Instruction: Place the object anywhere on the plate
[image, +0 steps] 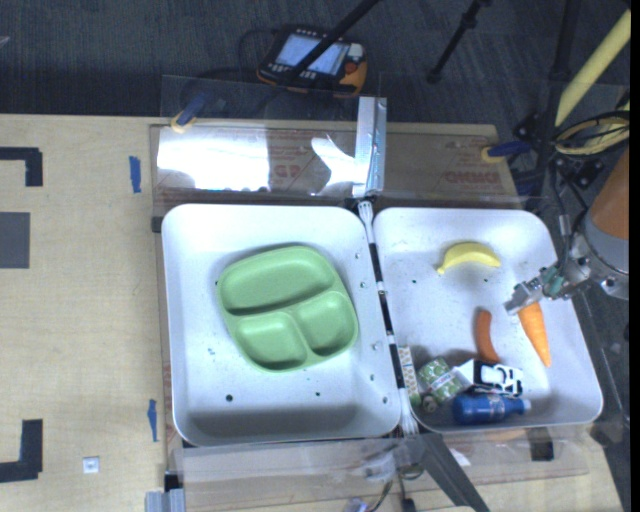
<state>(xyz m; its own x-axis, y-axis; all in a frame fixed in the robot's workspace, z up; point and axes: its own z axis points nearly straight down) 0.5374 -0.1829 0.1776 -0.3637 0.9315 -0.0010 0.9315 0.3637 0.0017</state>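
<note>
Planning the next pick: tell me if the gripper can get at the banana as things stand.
Probably yes. The banana lies alone on bare bin floor, nothing atop or against it, and the gripper hangs nearby in the same bin.

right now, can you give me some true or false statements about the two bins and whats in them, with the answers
1. The green plate lies in the left bin. True.
2. The banana rests on the plate. False: it lies in the right bin.
3. The gripper is over the right bin, beside a carrot. True.
4. The blue bottle sits at the right bin's far edge. False: it lies at the near edge.
5. The plate has one undivided well. False: it has three compartments.
</note>
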